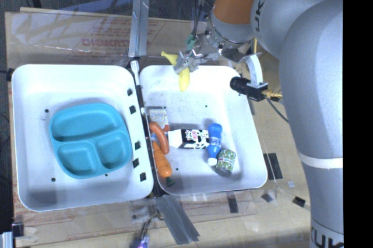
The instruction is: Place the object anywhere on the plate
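A blue plate (90,139) with three compartments lies in the left bin (35,89). My gripper (185,61) hangs over the far rim of the right bin (245,124), shut on a yellow banana (183,77). The banana dangles from the fingers, its lower end pointing down into the bin and its stem end sticking out to the left.
The right bin's near half holds a carrot (161,156), an orange sausage-like piece (158,135), a black-and-white milk carton (191,138), a blue bottle (214,139), a green can (225,161) and a small packet (157,116). The grey arm (303,66) fills the right side.
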`<state>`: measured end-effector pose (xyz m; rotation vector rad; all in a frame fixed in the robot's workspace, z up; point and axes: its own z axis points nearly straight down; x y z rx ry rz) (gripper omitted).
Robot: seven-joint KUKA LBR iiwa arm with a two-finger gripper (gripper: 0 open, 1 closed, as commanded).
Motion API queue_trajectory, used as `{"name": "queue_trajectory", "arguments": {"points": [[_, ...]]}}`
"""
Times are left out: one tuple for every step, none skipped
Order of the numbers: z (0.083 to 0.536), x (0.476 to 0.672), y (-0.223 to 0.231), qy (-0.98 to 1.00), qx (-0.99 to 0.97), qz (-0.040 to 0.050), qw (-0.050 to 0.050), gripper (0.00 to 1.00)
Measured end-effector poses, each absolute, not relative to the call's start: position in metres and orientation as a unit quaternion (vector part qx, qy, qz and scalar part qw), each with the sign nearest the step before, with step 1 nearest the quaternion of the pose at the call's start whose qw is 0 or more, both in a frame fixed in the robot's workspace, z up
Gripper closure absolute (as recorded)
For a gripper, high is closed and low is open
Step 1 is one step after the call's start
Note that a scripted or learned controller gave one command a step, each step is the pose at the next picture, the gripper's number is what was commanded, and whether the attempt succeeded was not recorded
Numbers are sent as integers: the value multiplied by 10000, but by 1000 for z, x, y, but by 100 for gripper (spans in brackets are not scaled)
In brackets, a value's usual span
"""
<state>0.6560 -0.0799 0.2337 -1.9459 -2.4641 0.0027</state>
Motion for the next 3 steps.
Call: {"name": "queue_trajectory", "arguments": {"points": [[190, 560, -32, -7773, -6291, 19, 24, 100], [191, 550, 31, -7422, -6701, 25, 25, 100], [191, 550, 30, -7419, -6705, 23, 23, 0]]}}
